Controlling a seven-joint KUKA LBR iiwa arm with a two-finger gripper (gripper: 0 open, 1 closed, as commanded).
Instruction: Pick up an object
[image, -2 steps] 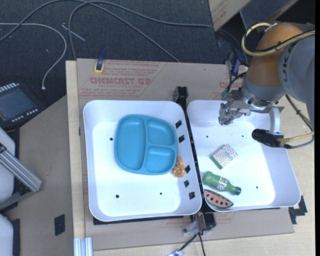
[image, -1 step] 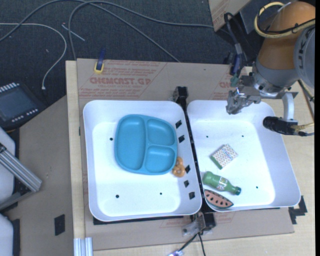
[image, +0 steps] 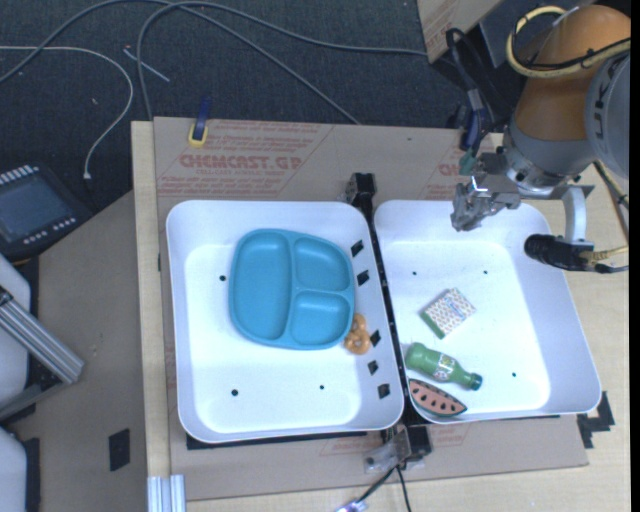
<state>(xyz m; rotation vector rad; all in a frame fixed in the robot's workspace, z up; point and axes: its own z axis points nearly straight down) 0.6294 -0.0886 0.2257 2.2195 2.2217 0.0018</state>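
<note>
Nothing is picked yet: the gripper (image: 468, 215) hovers over the right white bin (image: 560, 330), well apart from the green plastic bottle (image: 443, 365); whether its fingers are open cannot be told.

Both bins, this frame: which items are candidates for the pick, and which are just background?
Candidates: blue divided plate and orange lump in the left bin; checkered packet, green bottle, watermelon slice in the right bin.

Background: cables, cardboard sheet, blue clamp.
</note>
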